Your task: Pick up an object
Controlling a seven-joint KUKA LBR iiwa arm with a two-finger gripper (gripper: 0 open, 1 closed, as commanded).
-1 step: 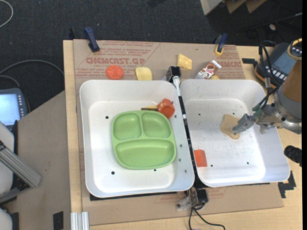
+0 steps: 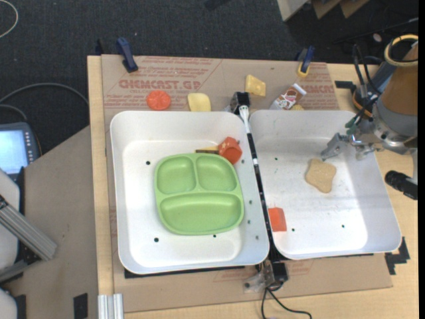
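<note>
Gripper point(image 2: 334, 146) over right bin point(image 2: 372, 238), upper right; finger state cannot tell. Tan bread-like piece point(image 2: 321, 175) lies on bin floor just beside gripper at 7 o'clock, apart. Long axis roughly 11-to-5.

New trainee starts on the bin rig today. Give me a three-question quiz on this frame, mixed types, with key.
1. True or false: the green divided plate lies in the right bin.
2. What lies nearest the gripper? A) tan bread-shaped piece B) orange block C) red cup
3. Fill in: the arm enters from the view's ____.

Key: 1 false, it lies in the left bin. 2 A. 3 right.
</note>
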